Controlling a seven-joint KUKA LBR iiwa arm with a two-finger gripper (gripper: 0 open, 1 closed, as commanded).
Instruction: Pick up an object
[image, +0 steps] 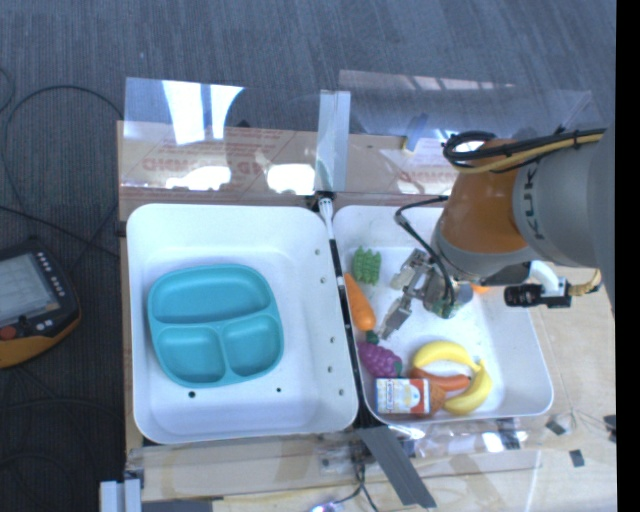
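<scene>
Juice carton (403, 396) lies at the right bin's (520, 345) near edge. Gripper (403, 297) hangs released, holding nothing. Carrot (360, 303) sits just left of it, long axis running near-to-far beside the divider.

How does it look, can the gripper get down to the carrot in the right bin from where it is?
Probably yes. The gripper hangs just right of the carrot, with nothing lying over it. The carrot sits close against the right bin's left wall, with purple grapes just below, so finger room looks tight.
</scene>
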